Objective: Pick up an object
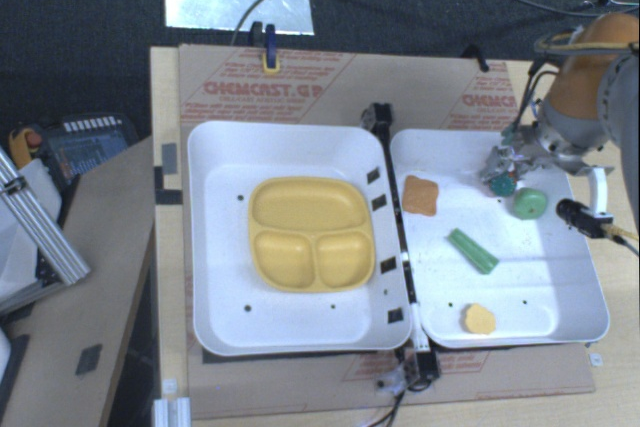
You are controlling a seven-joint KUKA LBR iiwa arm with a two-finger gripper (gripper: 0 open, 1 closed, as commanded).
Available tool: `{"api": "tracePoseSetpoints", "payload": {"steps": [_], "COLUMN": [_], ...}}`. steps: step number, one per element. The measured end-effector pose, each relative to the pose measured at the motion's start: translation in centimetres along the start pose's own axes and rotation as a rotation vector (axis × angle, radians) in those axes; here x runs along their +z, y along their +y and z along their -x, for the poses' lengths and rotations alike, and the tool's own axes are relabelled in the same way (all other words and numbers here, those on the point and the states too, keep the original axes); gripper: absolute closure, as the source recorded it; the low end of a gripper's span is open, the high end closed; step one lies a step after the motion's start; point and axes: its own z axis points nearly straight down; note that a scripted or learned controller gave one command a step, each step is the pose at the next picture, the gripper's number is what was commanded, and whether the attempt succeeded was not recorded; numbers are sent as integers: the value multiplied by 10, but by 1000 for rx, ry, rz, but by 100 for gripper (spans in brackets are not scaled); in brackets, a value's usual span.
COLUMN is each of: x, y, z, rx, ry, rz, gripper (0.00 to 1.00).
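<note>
Four small objects lie in the right bin [570, 310]; the green round piece [530, 205], centre right of frame, sits just below-right of the gripper [500, 177], whose opening I cannot tell.

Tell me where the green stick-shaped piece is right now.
The green stick lies at a slant near the middle of the right bin, below the orange square piece and above the yellow piece.

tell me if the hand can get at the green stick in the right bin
Probably yes. The green stick lies flat on open bin floor, apart from the other pieces, and the hand hovers near with nothing between.
</note>
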Motion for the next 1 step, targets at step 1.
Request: {"api": "tracePoseSetpoints", "payload": {"steps": [1], "x": [-56], "y": [9], "z": [-9], "rx": [2], "ry": [2], "rz": [0], "gripper": [100]}}
